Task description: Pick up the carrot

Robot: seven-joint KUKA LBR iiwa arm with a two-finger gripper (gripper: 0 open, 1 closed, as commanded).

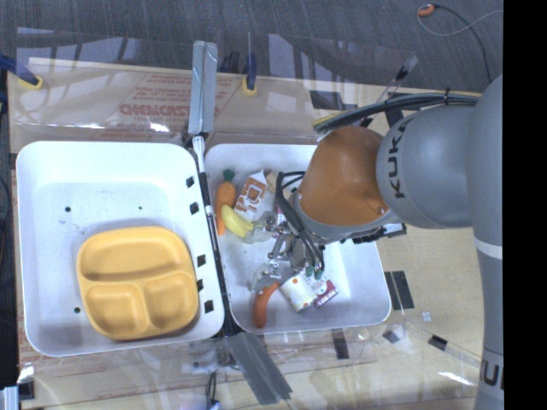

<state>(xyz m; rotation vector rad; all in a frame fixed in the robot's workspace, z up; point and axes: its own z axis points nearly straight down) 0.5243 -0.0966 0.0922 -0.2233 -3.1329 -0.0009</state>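
The carrot (225, 197), orange with a small green top, lies near the left wall of the right bin (369, 307), pointing toward the bin's back. My gripper (283, 253) hangs below the orange wrist band over the middle of the right bin. It is to the right of the carrot and nearer the front, apart from it. Metal parts of the gripper overlap the clutter beneath, and nothing can be made out in its grasp.
A yellow banana (235, 222) lies just in front of the carrot and a small carton (254, 192) sits to its right. An orange-red sausage-like piece (263, 304) and a white container (300, 292) lie near the front. The left bin (51, 169) holds a yellow divided tray (137, 280).
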